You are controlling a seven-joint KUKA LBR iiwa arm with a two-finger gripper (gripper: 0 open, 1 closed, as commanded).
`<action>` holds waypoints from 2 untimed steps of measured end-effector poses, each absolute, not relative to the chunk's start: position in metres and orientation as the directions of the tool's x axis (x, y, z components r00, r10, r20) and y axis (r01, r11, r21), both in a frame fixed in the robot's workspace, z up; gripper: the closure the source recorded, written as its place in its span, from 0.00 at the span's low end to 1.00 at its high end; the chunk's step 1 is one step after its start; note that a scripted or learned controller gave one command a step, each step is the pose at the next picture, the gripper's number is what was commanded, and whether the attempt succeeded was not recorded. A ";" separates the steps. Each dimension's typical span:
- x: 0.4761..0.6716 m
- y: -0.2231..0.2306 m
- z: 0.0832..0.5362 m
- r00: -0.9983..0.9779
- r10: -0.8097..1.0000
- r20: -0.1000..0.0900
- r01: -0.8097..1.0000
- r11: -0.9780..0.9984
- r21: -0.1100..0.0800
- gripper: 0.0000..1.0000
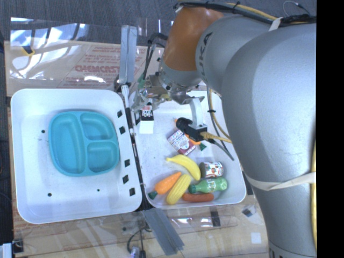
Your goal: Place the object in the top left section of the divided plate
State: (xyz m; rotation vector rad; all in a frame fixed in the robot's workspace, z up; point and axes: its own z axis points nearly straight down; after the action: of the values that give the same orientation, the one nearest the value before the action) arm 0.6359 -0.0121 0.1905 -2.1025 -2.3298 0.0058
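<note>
The grey arm (258, 90) reaches over the right bin (161, 123), its end effector (144, 102) hanging at that bin's far left corner; whether it is open cannot be told. The blue divided plate (84, 143) lies in the left bin (32, 160) (3 sections). Near the right bin's front edge lie a banana (185, 164), carrot (167, 182), corn (178, 189), green bottle (209, 186) and small can (213, 169).

A banana (185, 165), carrot (167, 183), corn cob (178, 189) and green bottle (209, 186) lie clustered in the right bin (236, 195).
</note>
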 end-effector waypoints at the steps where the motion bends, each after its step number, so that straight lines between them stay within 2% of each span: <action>1: 0.636 -0.012 0.191 -0.102 0.995 0.000 0.995 0.102 -0.004 0.00; 2: 0.530 0.012 0.191 -0.011 1.000 0.000 1.000 0.011 -0.006 0.00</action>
State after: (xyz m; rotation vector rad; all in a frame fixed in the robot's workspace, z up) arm 0.5299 0.0121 0.1909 -2.2058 -2.2312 0.0064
